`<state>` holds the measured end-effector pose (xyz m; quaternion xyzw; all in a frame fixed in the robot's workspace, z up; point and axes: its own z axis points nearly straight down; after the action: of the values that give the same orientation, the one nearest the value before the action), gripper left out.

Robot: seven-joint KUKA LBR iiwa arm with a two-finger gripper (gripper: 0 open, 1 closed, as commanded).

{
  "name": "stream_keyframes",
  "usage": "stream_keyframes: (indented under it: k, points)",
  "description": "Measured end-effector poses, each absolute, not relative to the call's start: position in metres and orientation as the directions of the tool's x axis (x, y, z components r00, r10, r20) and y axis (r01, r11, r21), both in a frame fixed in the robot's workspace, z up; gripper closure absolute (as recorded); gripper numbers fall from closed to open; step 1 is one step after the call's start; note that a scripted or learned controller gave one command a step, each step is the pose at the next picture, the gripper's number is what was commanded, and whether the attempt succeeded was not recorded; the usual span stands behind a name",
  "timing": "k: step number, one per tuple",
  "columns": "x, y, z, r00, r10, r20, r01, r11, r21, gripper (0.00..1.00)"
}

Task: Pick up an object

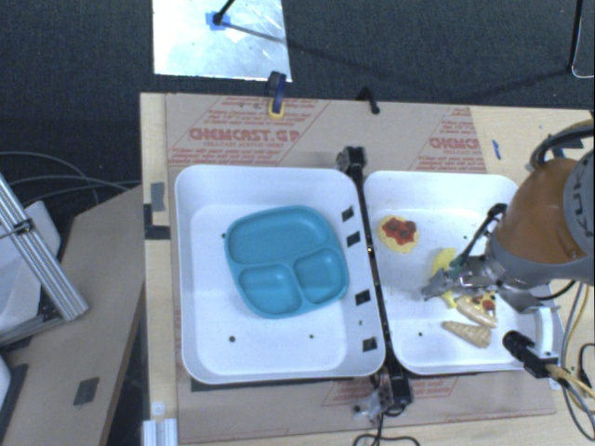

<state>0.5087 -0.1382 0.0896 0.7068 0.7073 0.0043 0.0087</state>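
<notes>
Over the right bin, the claw is hovering by a yellow toy.
Finger state I cannot tell; crowded pieces are perhaps risking a miss.

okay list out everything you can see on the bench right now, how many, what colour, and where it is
white bins: two, white, side by side on the bench
divided plate: one, light blue, in the left bin
round pizza-like toy: one, yellow with red top, upper left of the right bin
yellow toy: one, yellow, right bin, beside the gripper
pizza slice toy: one, tan with red spots, right bin, below the gripper
cone-shaped toy: one, tan, lower part of the right bin
arm: one, grey with an orange band, over the right bin
gripper: one, dark grey, low among the toys
</notes>
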Motion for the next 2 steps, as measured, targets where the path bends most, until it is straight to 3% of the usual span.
stream_keyframes:
  k: [1, 2]
  points:
    - [0.55, -0.124, 0.085, -0.006, 1.0, -0.001, 1.0, 0.006, 0.005, 0.0]
    - [0.549, -0.124, 0.095, -0.004, 1.0, 0.0, 1.0, 0.004, 0.004, 1.0]
